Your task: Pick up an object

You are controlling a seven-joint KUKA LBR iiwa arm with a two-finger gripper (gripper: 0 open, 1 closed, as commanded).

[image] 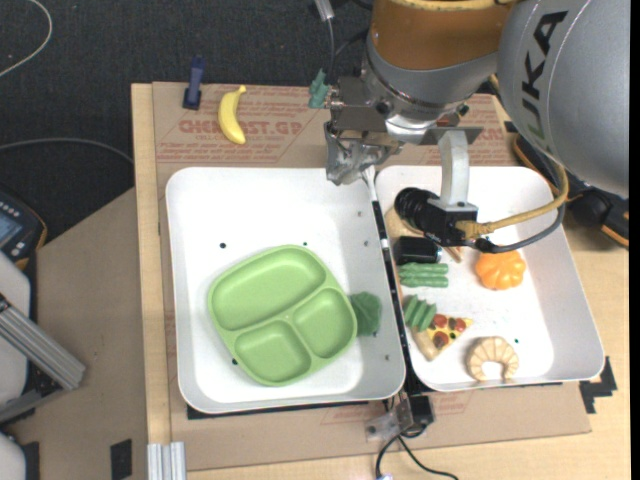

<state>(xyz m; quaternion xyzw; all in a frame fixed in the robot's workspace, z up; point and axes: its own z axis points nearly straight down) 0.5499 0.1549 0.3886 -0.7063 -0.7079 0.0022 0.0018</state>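
"KU" reads on the grey arm; its pincer hangs, grip state unclear.

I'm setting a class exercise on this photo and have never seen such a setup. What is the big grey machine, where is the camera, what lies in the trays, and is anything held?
It is a robot arm with a gripper, seen by one camera looking down at a slant. The left bin holds a green divided plate. The right bin holds toy food: a pumpkin, a croissant, a pizza slice. A banana lies outside. Nothing shows between the gripper's fingers.
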